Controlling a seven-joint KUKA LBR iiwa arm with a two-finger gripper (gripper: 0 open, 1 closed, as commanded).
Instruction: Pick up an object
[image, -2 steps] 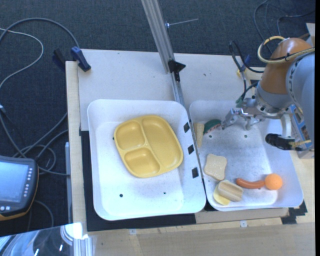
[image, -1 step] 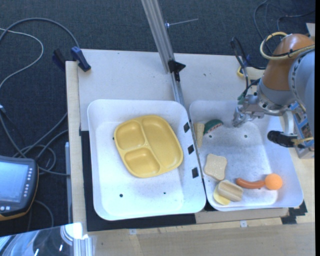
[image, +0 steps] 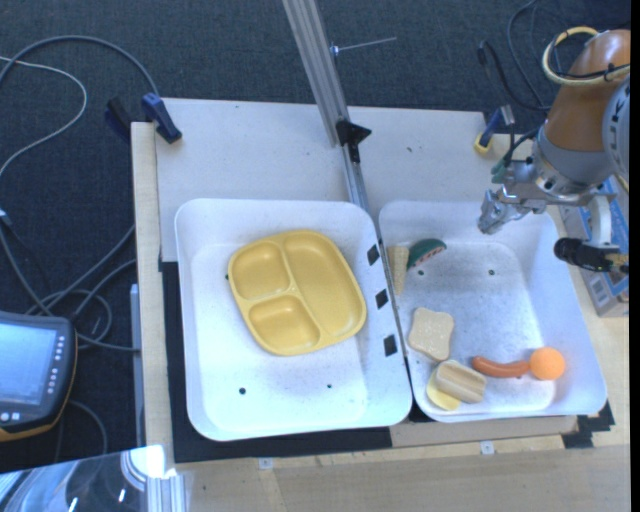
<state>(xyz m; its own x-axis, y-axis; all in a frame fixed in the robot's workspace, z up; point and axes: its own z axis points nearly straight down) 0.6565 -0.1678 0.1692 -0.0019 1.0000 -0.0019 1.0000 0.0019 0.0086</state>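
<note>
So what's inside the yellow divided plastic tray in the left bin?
Nothing visible: all three compartments of the yellow divided plastic tray show bare yellow plastic. It lies flat in the left white bin, so whatever bin floor sits under it is covered.

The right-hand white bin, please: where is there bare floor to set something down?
In the right white bin, the middle and far floor is bare, between the watermelon slice and the right wall, under the hand. The near edge is crowded: toast slice, sandwich, orange carrot and orange ball.
</note>
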